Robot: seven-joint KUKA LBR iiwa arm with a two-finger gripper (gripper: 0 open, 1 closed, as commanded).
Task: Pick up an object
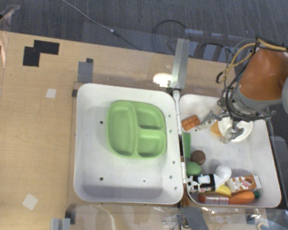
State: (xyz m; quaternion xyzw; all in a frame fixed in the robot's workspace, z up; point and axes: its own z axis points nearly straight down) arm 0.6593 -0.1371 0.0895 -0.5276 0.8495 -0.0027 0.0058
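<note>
The gripper (231,130) hangs over the right bin (272,163), seemingly touching a white plate (240,130) beneath; its spread cannot be told. An orange waffle (190,122) lies left of the plate

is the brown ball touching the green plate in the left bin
Apart. The camera view shows the brown ball in the right bin, with the bins' rims between it and the green plate.
</note>
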